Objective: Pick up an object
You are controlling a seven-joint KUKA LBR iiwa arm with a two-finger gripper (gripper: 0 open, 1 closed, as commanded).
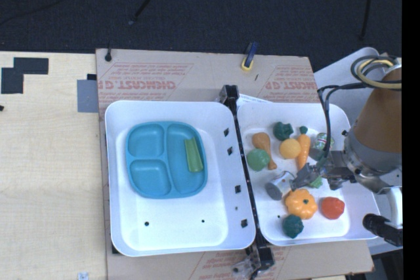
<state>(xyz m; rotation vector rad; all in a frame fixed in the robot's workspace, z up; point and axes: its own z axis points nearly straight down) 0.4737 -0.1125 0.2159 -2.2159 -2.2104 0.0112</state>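
Low over the right bin [348,116], the jaws [307,175] hang just above a small orange pumpkin [301,203]; whether they are released or clenched I cannot tell, and nothing shows between them. Around them lie a red tomato [333,208], a dark green piece [293,226], a grey piece [273,191], a yellow fruit [289,148], a carrot [302,149], a green vegetable [258,159] and a tan drumstick [262,140]. The left bin [125,220] holds a blue divided tray [147,170] with a green stick [193,155] in one compartment. Both bins sit on the bench [46,174].
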